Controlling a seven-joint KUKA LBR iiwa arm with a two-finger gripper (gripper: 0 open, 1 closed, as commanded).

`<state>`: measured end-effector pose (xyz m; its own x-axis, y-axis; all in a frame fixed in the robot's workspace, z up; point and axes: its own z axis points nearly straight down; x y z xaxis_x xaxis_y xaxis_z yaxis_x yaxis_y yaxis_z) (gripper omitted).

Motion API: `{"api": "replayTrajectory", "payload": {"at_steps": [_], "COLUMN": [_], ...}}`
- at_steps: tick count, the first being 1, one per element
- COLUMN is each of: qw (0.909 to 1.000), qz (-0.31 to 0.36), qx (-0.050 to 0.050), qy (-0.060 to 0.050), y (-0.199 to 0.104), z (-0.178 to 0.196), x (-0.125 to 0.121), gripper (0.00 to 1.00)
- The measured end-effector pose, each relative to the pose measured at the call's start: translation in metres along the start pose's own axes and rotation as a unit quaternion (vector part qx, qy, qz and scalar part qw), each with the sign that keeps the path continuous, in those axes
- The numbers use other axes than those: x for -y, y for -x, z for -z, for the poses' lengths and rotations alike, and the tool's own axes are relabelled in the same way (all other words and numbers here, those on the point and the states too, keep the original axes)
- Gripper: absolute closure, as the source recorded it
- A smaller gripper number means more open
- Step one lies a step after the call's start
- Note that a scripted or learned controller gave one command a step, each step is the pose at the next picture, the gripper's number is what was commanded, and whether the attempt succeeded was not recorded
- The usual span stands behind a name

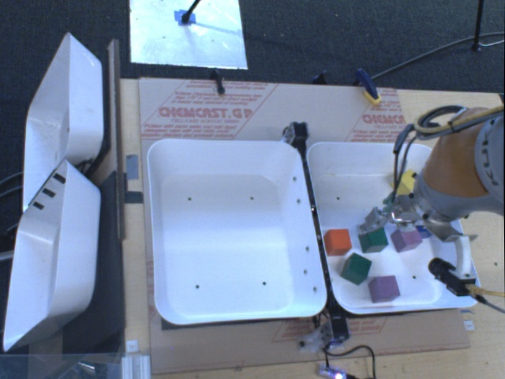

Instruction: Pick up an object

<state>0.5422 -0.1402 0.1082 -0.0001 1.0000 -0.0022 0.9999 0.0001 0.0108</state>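
Observation:
The right bin [347, 164] holds several small blocks. An orange block [338, 242] lies near its left wall, with a dark green block [356, 268] and a purple block [384, 288] in front of it. My gripper [383, 218] is low in this bin, directly over a second green block [373, 239] and beside another purple block [406, 239]. A yellow piece [405, 183] shows behind the wrist, partly hidden by the arm. Nothing is seen lifted off the bin floor.
The left bin [229, 227] sits beside the right one, sharing a black divider clamp [297, 133]. Two white tubs [55, 212] stand off the bench at the left. The arm's orange band [465, 160] hangs over the right bin's far right side.

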Motion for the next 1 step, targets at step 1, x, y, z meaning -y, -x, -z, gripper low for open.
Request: {"api": "replayTrajectory", "payload": {"at_steps": [1], "qw": [1.0000], "qz": [0.000], "qx": [0.000], "qy": [-0.001], "y": [-0.0007], "z": [0.0094], "x": [0.0001], "gripper": [1.00]}}
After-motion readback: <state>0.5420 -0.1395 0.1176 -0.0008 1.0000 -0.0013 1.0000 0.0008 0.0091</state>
